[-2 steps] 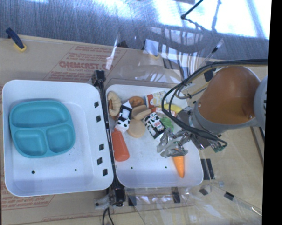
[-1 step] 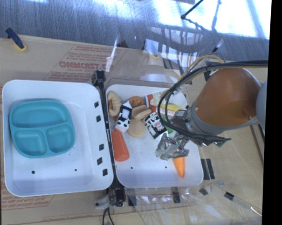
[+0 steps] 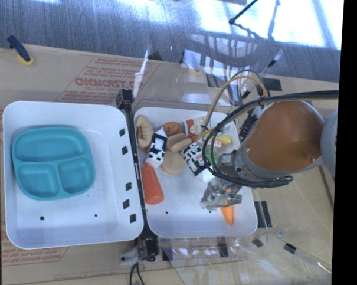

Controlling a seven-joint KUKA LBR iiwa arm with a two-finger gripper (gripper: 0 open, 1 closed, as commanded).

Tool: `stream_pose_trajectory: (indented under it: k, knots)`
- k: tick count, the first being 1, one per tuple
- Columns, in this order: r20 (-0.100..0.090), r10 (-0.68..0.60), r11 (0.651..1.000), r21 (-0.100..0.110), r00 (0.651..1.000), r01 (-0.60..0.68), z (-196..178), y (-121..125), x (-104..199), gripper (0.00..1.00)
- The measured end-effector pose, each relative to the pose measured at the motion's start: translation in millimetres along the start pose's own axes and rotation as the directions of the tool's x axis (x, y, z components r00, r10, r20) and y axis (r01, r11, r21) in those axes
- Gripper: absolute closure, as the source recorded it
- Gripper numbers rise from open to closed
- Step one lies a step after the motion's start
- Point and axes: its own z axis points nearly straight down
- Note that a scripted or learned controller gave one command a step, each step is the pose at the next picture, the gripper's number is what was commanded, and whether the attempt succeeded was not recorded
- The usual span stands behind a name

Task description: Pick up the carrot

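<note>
The carrot (image 3: 228, 215) is a small orange cone lying near the front right corner of the right bin (image 3: 181, 225), its pointed end toward the front wall. My gripper (image 3: 221, 197) hangs directly over its upper end and covers that part, so only the lower tip shows. The grey arm with its orange band (image 3: 282, 137) reaches in from the right above the bin.
Left of the gripper lies an orange-red cylinder (image 3: 152, 184). Behind it are several toy foods: a black-and-white piece (image 3: 158, 149), tan pieces (image 3: 173, 162), a bread-like piece (image 3: 144, 132). The left bin (image 3: 56, 228) holds a teal divided plate (image 3: 52, 161). Cables (image 3: 227, 105) loop over the right bin's back.
</note>
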Motion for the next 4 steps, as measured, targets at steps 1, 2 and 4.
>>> stream_pose_trajectory:
  k: [1,2,4]
  knots:
    - [0.0,-0.118,0.993,0.0,0.993,0.118,27.3,2.3,24.1,1.0]
    - [0.001,-0.637,0.771,0.001,0.771,0.637,76.5,-4.2,39.0,1.0]
    - [-0.001,-0.984,0.18,0.002,0.18,0.984,76.0,-26.3,22.8,1.0]
